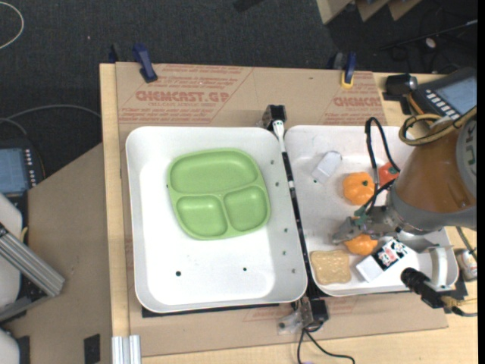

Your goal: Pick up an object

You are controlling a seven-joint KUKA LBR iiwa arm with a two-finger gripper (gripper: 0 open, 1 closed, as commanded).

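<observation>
Over the right-hand shallow white bin (333, 144), the grey arm with its orange band (436, 177) reaches in and sets its tool (355, 232) low over a small orange rounded object (361, 243) near the bin's front. Whether the tool is clenched or released I cannot tell — its dark tip blurs into the object beneath it, so no grasp can be claimed. A second orange rounded object (356, 187) lies just behind, near a pale translucent piece (327, 165); a tan square sponge-like pad (331, 265) and a white block with a black-and-red label (383, 258) sit close in front. The left-hand white bin (144, 226) holds a green three-compartment plastic tray (219, 193).

To do this step well, I judge the tool should centre squarely on the nearer orange object, avoid nudging the white block beside it, and close firmly before lifting straight up — round things slip sideways easily.
</observation>
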